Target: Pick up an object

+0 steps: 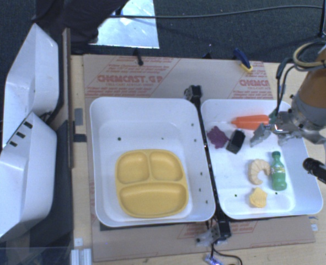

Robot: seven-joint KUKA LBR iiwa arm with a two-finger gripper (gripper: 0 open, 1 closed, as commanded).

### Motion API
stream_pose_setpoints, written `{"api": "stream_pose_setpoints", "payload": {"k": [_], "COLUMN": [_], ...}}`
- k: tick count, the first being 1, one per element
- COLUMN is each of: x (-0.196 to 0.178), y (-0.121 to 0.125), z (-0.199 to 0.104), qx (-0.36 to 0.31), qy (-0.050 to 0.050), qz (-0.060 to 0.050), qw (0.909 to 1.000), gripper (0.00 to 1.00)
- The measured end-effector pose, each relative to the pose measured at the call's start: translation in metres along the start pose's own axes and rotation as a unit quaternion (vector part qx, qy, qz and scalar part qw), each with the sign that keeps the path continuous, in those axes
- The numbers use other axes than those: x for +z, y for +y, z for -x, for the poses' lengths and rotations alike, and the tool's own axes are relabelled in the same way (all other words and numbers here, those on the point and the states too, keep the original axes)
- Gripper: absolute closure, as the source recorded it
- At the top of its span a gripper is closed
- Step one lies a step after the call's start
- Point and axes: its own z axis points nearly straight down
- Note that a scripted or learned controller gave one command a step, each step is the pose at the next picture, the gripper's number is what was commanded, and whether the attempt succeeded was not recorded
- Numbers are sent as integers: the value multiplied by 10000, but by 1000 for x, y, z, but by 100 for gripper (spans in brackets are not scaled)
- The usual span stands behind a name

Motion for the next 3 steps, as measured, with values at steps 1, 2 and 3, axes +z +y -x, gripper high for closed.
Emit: {"api": "stream_pose_setpoints", "payload": {"k": [1,2,3], "x": [-55,-8,-102], "y": [14,29,-19], "z": [-28,-50,-101], "qx": [-17,62,353], "qy": [-3,2,0], "qz": [24,-17,38], "qw": [10000,10000,9994], "gripper": [0,0,0]}}
